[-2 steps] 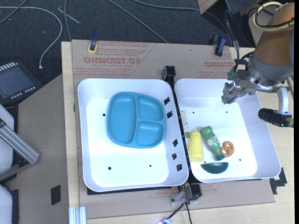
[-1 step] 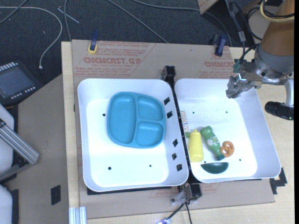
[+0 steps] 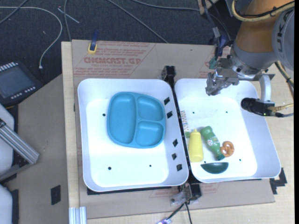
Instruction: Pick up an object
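In the right bin (image 3: 252, 125), near its front, lie a yellow bottle (image 3: 195, 145), a green bottle (image 3: 211, 140), a small orange pretzel-shaped ring (image 3: 228, 148) and a dark teal bowl-like piece (image 3: 215, 167). My gripper (image 3: 216, 86) hangs over the back left part of that bin, well behind these objects. Nothing shows between its fingers. The grey arm with its orange band (image 3: 264, 8) comes in from the upper right.
The left bin (image 3: 93, 162) holds a blue divided plate (image 3: 136, 120). Black clips (image 3: 169, 73) run along the seam between the bins. A black cylinder (image 3: 254, 105) sticks out beside the wrist over the right bin. Cables lie on the dark floor behind the bench.
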Motion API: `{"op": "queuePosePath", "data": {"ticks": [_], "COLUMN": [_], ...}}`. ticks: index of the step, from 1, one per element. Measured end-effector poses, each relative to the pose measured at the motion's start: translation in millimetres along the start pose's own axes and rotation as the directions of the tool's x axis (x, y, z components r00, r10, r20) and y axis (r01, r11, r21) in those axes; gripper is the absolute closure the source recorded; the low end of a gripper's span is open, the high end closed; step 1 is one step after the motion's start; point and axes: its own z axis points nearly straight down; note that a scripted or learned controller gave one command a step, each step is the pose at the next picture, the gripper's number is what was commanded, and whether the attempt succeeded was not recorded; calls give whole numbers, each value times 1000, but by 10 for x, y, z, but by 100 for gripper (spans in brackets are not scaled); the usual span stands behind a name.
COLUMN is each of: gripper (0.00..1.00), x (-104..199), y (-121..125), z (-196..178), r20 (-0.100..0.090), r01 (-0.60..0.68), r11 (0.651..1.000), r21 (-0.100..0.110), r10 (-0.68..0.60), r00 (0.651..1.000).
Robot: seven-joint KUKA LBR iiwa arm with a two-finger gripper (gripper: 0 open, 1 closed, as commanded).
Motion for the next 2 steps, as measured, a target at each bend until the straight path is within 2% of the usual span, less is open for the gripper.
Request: {"op": "queuePosePath", "data": {"ticks": [1,2], "gripper": [100,100], "x": [528,1102], "y": [9,131], "z": [195,163], "r20": [0,0], "r01": [-1,-1], "r11": [1000,1000], "r21": [6,0], "r10": [1,1], "r00": [1000,1000]}}
